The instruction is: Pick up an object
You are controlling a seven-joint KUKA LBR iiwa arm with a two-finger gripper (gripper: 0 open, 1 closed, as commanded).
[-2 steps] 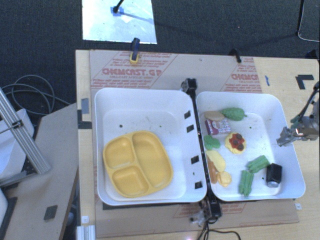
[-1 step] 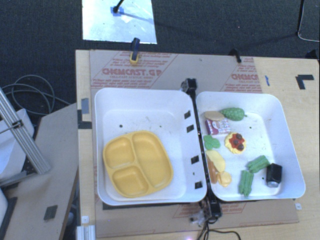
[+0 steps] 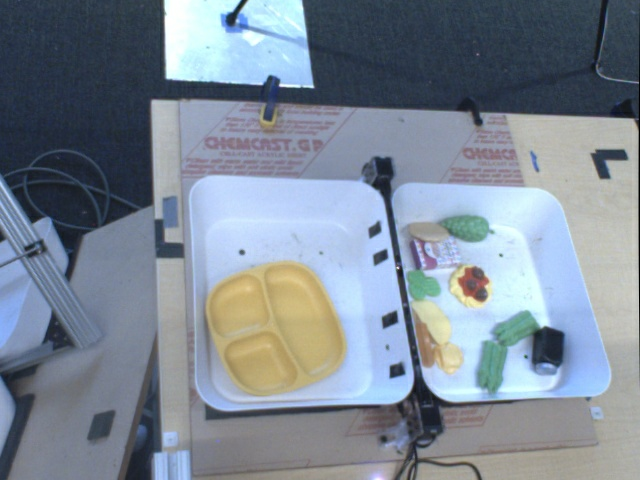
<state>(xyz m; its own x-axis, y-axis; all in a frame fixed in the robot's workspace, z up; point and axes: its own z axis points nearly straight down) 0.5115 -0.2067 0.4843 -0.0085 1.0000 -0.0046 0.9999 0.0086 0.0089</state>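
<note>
Wooden counter [image 3: 330, 133] with two white bins: toy food lies in the right bin [image 3: 575, 258], a yellow tray [image 3: 275, 325] in the left; claw state cannot be told; approach pending, requiring descent over one item.

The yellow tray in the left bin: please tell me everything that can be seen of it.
The yellow tray is a shallow, rounded dish that looks like smooth plastic, moulded in one piece. Raised ridges divide it into three compartments: one at its upper left, a longer one along its right side, and one at the bottom. Nothing lies in any of them. It rests flat on the floor of the left white bin, turned somewhat askew to the bin's walls, in the bin's lower half, close to the near wall.
</note>
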